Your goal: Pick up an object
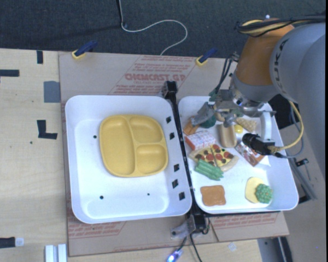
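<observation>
Cardboard covers the table [22, 146] under two white bins; toy food crowds the right bin [287, 201], where the jaws [228, 125] sit low over the pile, their state I cannot tell; a pizza slice [214, 156] lies just below them, a green pod [209, 171] beyond; the yellow plate [134, 145] waits well left, likely a drop spot.

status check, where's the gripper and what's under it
Gripper low over right bin, fingers unclear. Toy food heap beneath; pizza slice nearest. Yellow tray alone in left bin.
</observation>
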Controlling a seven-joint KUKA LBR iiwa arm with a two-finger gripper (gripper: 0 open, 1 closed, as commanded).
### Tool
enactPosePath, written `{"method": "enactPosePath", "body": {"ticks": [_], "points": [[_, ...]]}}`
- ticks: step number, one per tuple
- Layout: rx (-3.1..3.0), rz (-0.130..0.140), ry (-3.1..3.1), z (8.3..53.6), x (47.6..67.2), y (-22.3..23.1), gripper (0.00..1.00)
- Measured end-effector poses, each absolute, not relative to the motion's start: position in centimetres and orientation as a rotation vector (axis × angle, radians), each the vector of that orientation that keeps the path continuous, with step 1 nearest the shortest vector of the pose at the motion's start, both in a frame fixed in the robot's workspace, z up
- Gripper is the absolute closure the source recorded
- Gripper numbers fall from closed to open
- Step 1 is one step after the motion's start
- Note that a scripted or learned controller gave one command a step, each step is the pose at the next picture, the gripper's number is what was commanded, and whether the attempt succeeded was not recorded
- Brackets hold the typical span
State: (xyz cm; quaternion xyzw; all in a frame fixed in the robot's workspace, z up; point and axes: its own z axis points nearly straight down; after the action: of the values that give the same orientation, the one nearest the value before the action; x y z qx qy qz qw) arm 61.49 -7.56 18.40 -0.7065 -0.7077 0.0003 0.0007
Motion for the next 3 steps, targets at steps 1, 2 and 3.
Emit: {"method": "enactPosePath", "body": {"ticks": [1,2,3], "points": [[-2.221,0.005,-2.22,8.2,61.0,-9.7,0.0],[-2.211,0.034,-2.205,8.4,66.3,-10.2,0.0],[-2.222,0.002,-2.222,9.4,66.8,-12.8,0.0]]}}
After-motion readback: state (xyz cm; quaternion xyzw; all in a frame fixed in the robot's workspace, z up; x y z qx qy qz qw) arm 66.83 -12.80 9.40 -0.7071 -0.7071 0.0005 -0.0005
